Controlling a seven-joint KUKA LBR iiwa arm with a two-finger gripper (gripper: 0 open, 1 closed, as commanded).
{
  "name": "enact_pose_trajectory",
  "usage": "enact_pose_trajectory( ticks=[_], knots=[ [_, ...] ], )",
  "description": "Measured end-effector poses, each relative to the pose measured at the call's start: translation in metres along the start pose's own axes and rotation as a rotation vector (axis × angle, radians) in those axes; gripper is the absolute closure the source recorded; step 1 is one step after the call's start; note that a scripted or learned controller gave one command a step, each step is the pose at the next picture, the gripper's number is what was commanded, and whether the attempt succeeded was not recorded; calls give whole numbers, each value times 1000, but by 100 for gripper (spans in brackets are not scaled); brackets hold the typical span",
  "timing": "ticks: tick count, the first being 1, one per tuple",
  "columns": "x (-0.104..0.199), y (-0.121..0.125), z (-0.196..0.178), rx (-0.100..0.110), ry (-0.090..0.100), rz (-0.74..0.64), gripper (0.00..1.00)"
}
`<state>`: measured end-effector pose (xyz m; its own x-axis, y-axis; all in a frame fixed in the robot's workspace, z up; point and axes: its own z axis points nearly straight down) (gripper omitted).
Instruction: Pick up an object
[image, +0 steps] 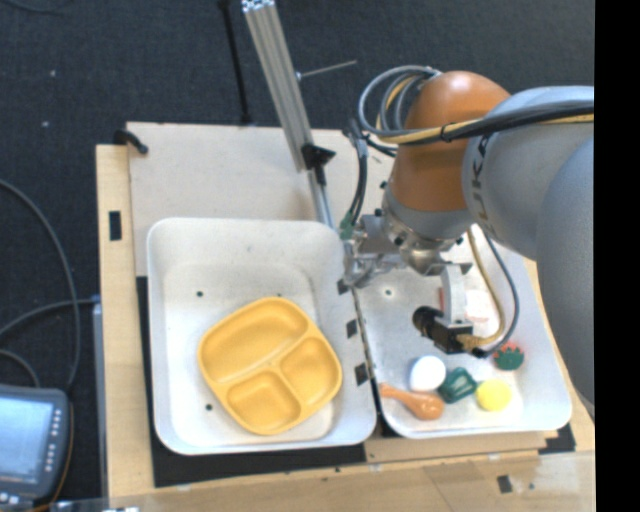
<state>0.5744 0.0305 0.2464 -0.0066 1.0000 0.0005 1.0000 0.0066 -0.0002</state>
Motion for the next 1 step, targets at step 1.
enact_pose_trajectory(
  ticks=[1],
  knots=[
    [48, 9, 10, -1, -1, 1, 100]
  ],
)
